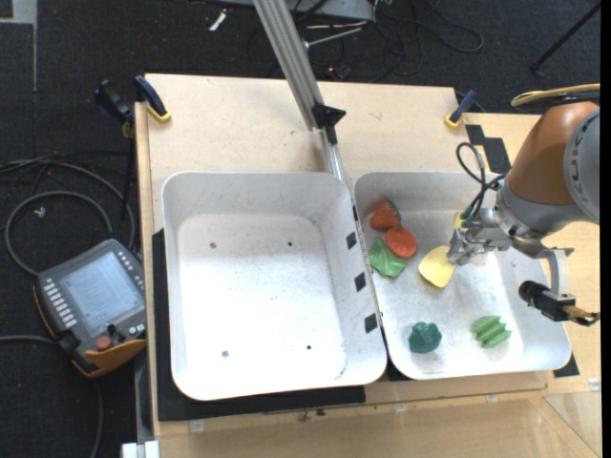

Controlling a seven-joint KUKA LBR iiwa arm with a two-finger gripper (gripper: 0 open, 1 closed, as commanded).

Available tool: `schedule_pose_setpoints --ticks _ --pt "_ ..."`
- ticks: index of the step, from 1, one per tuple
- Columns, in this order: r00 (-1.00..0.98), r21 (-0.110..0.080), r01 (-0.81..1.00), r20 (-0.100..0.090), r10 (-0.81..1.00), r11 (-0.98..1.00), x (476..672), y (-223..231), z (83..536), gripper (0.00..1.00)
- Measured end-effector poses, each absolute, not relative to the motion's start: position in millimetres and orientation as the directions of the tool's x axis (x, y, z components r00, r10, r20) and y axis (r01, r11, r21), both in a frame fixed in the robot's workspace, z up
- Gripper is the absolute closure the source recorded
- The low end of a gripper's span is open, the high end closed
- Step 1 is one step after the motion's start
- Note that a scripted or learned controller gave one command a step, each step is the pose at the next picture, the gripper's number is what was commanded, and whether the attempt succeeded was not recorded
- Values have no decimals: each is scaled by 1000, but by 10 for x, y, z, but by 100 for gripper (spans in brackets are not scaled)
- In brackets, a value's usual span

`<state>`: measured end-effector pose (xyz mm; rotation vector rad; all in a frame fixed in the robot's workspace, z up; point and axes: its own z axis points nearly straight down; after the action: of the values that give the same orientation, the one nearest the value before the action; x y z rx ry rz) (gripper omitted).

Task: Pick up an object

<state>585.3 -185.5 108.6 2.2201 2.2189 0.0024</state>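
Arm low, wrist bent down

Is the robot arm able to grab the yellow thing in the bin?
Probably yes. The gripper is down in the right bin, right beside the yellow object, and nothing lies between them. The red and green pieces sit off to its far side, away from the arm.

A pale yellow, roundish object lies flat in the right bin, apparently touching the gripper's tip.
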Motion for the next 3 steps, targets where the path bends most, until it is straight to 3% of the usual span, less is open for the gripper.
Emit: schedule_pose_setpoints --ticks 3 --pt "-4 6 1000 -2 1000 4 5771 -1722 2555 100"
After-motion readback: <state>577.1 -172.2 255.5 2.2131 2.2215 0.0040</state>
